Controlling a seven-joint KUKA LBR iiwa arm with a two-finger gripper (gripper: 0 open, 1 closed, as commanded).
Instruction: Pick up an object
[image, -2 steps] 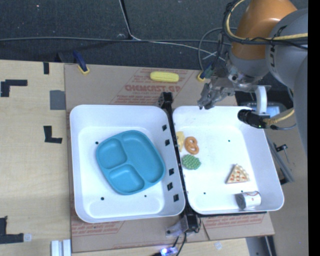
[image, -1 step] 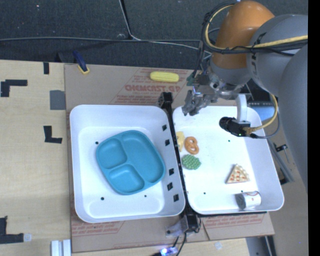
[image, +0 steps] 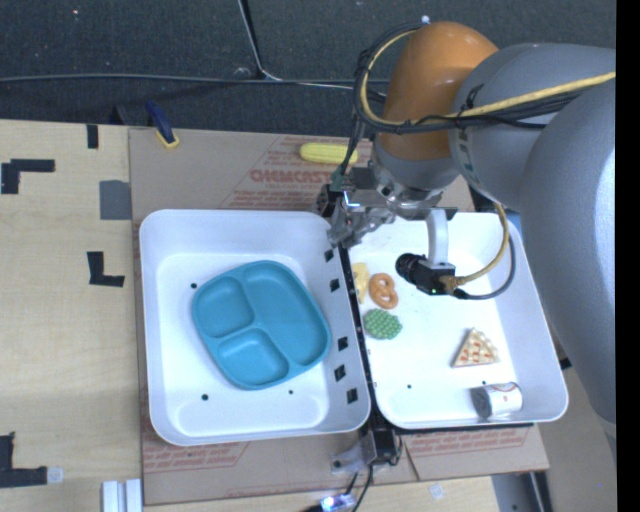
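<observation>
From my feed the pincer sits over the divider at the right bin's far-left corner; can't tell its state. Pretzel, green piece and pizza slice lie in that bin.

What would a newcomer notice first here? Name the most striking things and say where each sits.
First the big grey robot arm with its orange band, reaching in from the right over the top of the right white bin. Next the blue three-compartment plastic plate, lying in the middle of the left white bin. Then the small toy foods in the right bin: a pretzel, a green leafy piece and a pizza slice.
</observation>
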